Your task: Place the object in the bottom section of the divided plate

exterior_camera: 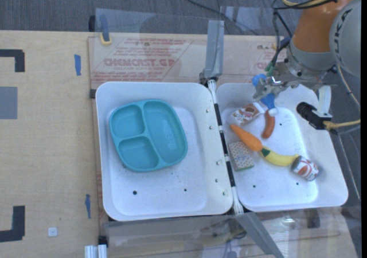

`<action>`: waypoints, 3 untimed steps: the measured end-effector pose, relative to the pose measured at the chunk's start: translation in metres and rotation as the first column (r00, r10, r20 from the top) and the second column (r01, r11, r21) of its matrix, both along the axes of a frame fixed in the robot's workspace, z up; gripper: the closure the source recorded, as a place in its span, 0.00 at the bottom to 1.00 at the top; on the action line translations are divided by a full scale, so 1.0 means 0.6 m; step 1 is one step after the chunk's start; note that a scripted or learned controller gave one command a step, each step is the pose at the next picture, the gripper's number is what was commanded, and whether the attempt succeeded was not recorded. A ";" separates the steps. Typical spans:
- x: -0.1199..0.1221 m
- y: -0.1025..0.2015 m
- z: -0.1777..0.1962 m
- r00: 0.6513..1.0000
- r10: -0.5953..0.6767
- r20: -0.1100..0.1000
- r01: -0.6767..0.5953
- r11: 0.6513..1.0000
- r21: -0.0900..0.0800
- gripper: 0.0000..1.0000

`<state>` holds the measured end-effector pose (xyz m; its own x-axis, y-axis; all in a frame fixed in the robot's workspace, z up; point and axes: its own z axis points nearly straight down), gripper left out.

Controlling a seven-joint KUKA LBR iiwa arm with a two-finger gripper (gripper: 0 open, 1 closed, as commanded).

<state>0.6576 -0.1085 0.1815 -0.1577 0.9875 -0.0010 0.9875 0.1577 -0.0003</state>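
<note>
The left bin's near rim (pixel 166 214) is lying closest to the viewer, with the right bin (pixel 327 194) sitting just beside it on the wooden surface (pixel 46 136). In the right bin a small can (pixel 305 168) is resting against the end of a banana (pixel 279 158), and a carrot (pixel 246 137) is touching the banana's other end, with a flat sponge-like pad (pixel 241 156) just beside them. A little farther back a sausage (pixel 268 125) and a small printed packet (pixel 245 114) are lying near each other. In the left bin the teal divided plate (pixel 148 135) is sitting bare. At the far edge the claw (pixel 265 89) is hovering above the packet and sausage; whether it is apart or together I cannot tell. The items are crowding one another, so a descent here is likely risking a nudge or a double pick, and a weak grasp could be dropping the object short of the plate's bottom section.
</note>
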 end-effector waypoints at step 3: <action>-0.067 0.320 0.002 0.903 0.429 -0.002 -0.429 0.903 0.003 1.00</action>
